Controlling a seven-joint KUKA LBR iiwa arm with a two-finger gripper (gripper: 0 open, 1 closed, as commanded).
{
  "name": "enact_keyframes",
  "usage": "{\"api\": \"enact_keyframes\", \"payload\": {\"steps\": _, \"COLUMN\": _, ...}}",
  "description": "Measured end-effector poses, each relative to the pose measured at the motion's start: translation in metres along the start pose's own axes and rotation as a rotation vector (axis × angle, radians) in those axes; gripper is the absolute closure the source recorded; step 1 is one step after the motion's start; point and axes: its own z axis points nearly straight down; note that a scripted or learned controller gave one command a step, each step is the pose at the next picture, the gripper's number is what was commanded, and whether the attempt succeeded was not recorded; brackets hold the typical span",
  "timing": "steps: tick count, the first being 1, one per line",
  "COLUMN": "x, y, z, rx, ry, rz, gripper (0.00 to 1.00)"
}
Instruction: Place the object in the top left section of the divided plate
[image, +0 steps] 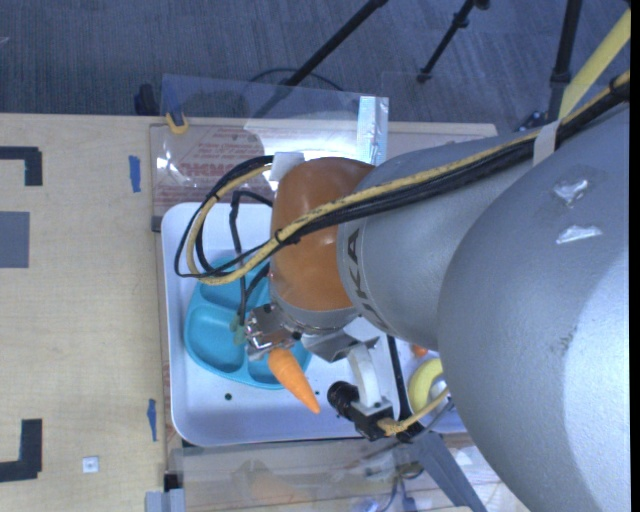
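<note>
So from my seat the big grey arm with the orange band (315, 240) pretty much hogged the camera view, coming in from the right and hanging low over the shallow white bin (178, 300). The blue plastic divided plate (210, 330) sat inside that bin toward its left side, with the arm covering its right part, so I could only make out a couple of its compartments. The orange toy carrot (295, 378) was lying tilted, thick end up by the wrist and pointed tip down toward the bottom right, overlapping the lower right edge of the plate and poking out onto the bare white bin floor. It was right under the metal gripper (262, 338), but whether the carrot was pinched between the jaws or just sitting beside them, I honestly couldn't tell. A yellow curved thing, maybe a toy banana (425, 380), peeked out further right near the arm. Black and yellow cables (215, 205) looped over the top of the bin and plate
</note>
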Motion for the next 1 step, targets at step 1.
{"api": "enact_keyframes", "payload": {"steps": 1, "x": -0.0173, "y": 0.032, "z": -0.1518, "rx": 0.0, "ry": -0.001, "rz": 0.084, "gripper": 1.0}}
